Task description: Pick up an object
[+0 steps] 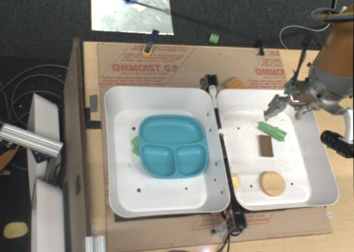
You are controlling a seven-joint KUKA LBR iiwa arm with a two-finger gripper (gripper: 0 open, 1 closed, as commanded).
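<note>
Claw [283, 107], spread and gripping nothing, above green stick [271, 130] in right bin [326, 181]; risk: glancing off slanted stick, nudging brown block [266, 145].

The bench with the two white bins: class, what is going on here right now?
A grey robot arm reaches in from the right, its end effector hovering over the right bin, just above a green piece. A brown block and a tan round disc also lie in that bin. Nothing is seen between its fingers. The left bin holds a blue divided tray.
</note>
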